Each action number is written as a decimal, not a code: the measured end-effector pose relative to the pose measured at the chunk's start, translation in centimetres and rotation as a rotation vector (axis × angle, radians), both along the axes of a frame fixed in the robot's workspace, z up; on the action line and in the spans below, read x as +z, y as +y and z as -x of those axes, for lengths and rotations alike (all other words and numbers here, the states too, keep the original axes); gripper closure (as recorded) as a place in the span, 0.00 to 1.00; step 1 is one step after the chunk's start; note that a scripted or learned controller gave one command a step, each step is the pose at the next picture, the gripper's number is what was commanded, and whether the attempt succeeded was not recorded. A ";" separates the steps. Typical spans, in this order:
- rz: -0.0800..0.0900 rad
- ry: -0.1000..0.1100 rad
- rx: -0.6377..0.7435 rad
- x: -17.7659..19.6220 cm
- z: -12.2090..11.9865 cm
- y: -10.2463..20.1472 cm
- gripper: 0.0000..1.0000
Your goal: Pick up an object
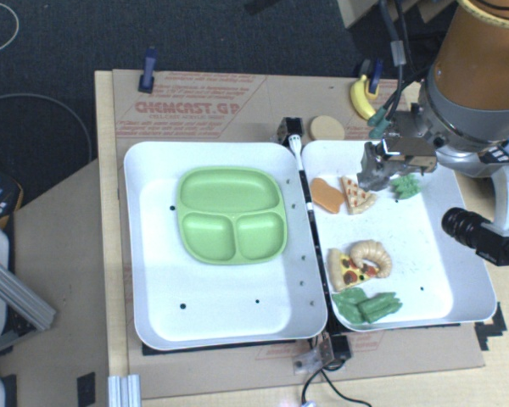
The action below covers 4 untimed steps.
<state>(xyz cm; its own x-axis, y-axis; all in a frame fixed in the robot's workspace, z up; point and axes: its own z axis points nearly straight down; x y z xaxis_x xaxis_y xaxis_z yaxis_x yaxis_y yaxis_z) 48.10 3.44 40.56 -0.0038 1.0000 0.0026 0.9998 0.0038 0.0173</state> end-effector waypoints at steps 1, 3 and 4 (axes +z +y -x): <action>0.003 0.013 -0.002 0.0 0.1 1.2 1.00; -0.001 0.010 0.006 -2.3 0.1 10.6 1.00; 0.005 0.026 -0.006 -8.6 0.3 9.7 1.00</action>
